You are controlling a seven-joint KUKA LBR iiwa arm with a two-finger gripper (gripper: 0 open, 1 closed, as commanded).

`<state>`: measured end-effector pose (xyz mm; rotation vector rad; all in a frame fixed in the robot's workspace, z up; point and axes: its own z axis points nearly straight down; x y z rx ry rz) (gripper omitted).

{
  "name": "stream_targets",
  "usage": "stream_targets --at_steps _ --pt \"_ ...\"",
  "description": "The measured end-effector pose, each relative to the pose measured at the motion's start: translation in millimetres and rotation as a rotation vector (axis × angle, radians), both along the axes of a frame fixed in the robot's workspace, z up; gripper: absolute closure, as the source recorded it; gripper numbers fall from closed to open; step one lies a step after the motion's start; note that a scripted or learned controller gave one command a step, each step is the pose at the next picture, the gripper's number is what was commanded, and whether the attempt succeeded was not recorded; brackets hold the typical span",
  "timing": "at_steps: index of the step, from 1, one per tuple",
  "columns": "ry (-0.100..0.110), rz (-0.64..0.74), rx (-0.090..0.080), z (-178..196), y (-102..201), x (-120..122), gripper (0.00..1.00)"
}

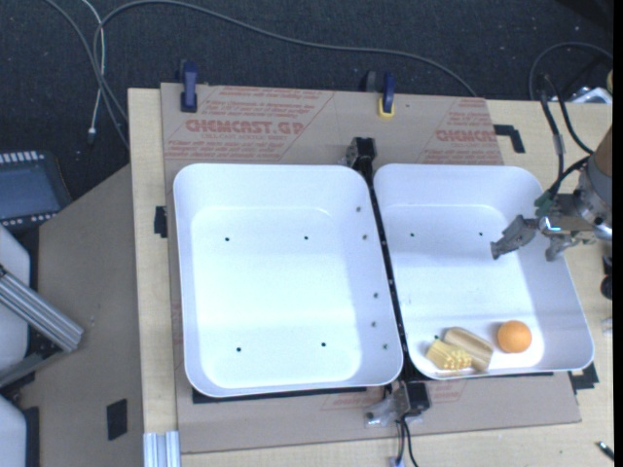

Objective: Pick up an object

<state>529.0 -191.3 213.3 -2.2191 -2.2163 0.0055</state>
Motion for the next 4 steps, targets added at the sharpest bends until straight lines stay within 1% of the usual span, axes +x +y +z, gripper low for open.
stream_targets --at_steps 1,2,3,4 --pt "-0.007 0.001 -0.002 3.5 0.2 1.6 0.00" --pt "-0.002 0.001 0.000 -54.9 -7.6 3.0 0.00" --pt "-0.001 0.002 0.000 -117.2 -4.5 3.4 0.00" --pt "-0.005 0.002 -0.001 -125.8 -4.2 3.4 0.00"
